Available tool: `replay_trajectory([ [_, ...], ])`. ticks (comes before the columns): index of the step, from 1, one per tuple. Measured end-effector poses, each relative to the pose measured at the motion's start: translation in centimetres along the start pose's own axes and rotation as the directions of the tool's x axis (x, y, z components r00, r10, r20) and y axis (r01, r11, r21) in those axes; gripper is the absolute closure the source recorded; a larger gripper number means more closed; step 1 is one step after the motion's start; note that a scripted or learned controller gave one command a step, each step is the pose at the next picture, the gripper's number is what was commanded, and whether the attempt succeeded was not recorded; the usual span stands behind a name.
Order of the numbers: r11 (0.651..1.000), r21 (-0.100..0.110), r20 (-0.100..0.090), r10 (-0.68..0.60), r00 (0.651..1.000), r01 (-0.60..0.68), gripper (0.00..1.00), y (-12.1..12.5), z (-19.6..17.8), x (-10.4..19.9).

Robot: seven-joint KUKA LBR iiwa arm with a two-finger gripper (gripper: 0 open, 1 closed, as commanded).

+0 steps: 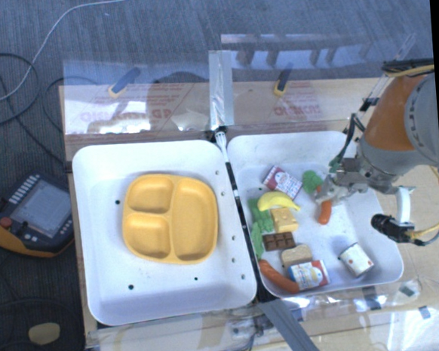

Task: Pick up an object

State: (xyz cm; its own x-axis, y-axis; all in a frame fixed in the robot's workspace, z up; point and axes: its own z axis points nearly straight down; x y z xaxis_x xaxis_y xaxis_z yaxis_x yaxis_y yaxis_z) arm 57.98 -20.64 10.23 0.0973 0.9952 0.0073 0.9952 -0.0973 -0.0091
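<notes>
My two-finger gripper [332, 188] hangs low over the right-hand shallow white bin [378, 272], near its far right part, and from this slant I cannot tell how it is set. Just below its tip lies a small orange carrot-shaped toy [324, 213], close enough that I cannot tell whether we touch. Just to the left sits a green leafy toy [311, 179], and beyond it a red and white carton [282, 180]. Further left lie a yellow toy banana [277, 201], a pale yellow block [285, 219], a brown chocolate-bar piece [278, 241] and a long red-orange sausage-like toy [277, 275]. A small white cup with a red mark [355, 259] lies near the bin's front right corner. The left-hand white bin [108, 293] holds a yellow plastic plate with three compartments [170, 217].
</notes>
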Motion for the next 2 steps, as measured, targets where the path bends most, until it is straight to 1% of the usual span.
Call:
replay_trajectory([
  [1, 1.0, -0.004, 0.006, 0.008, 1.0, -0.008, 1.0, 1.5, -0.8, 0.9],
  [2, 0.997, -0.005, 0.009, 0.077, 0.997, -0.077, 1.0, 1.8, -12.9, 8.6],
])
